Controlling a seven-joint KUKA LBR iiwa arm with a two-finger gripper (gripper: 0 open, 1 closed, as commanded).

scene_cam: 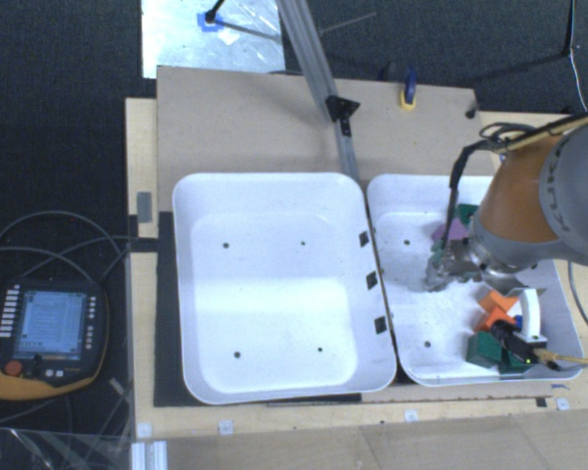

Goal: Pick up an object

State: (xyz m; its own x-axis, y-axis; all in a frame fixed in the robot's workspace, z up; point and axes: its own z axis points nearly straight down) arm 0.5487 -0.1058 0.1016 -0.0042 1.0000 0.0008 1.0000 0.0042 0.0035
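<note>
The step in hand seems to be the reach for a grasp. The grey arm with the orange band (529, 204) is bent low into the right shallow white plastic bin (412, 331), and its pincer (439, 272) is down close to the bin floor, near the middle and a little toward the far edge. From this slanted view I cannot tell how far the pincer is open, and I cannot tell if it has hold of anything.

The things that could be picked are all in this right bin. A small purple block (456, 230) lies just beside the pincer, on the side of the far edge, and it looks the most likely target. A small orange piece (494, 306) and a dark green flat piece (485, 349) lie toward the near right corner, partly under the wrist. The left shallow white plastic bin (274, 292) stands next to it on the surface (255, 116).

In my judgement, the next move calls for a firm closing on one object and then a straight lift. The purple block seems a bit off to the side, so the closing could miss it.
</note>
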